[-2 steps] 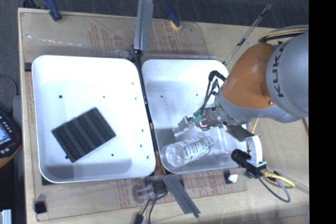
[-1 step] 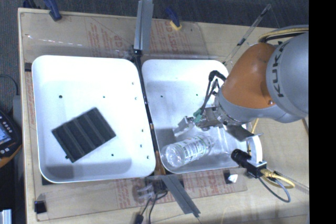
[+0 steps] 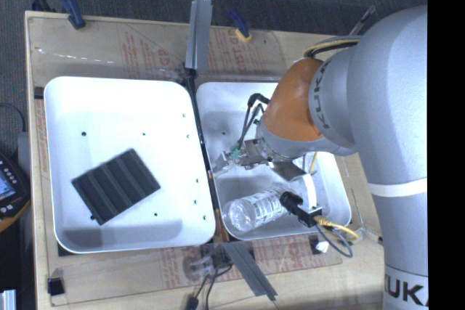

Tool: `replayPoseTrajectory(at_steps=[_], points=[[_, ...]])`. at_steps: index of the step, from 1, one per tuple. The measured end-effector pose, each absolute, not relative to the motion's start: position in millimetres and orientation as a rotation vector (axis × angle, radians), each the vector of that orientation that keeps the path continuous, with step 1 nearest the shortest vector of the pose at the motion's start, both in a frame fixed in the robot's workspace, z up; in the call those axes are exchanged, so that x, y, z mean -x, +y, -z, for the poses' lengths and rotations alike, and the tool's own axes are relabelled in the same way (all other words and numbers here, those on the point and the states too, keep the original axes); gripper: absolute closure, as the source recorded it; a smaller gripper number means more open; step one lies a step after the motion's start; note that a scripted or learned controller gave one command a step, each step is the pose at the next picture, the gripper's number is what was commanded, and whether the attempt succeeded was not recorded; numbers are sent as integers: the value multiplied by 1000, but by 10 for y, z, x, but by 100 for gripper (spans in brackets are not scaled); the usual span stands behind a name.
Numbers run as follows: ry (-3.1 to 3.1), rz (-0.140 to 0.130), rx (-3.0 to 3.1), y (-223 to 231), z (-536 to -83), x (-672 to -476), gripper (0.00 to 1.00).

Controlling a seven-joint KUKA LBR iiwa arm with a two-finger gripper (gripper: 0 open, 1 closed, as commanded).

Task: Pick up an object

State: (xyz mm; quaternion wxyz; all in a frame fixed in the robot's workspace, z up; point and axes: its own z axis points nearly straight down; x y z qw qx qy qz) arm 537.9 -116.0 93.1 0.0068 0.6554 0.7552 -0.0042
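The gripper (image 3: 243,154) sits low in the right bin (image 3: 218,102), toward its left wall and about midway between far and near; the wrist and orange band cover it from above, so I cannot tell whether it is spread or pressed together, and nothing shows pinched in it. Just near of it, in the near part of the same bin, lies the bottle (image 3: 254,210), on its side, close to the gripper but apart from it. It is the likeliest thing to pick. It is clear plastic, ribbed or crumpled along the body, with bright glints on it; its right end is hidden by the robot, so which end bears the neck is unclear. It should be very light, thin-walled and slippery: it may roll, or dent and squirt out under a hard squeeze. The best hold is probably across the middle of the body, square to its long axis. In the left bin (image 3: 51,156), well apart, a dark ridged slab (image 3: 116,186) lies flat and askew. Both bins rest on the tabletop (image 3: 109,40).
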Motion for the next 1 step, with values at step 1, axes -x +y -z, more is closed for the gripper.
replayPoseTrajectory(at_steps=[1], points=[[2295, 1, -2144, -1866, -1301, -4944, 0]])
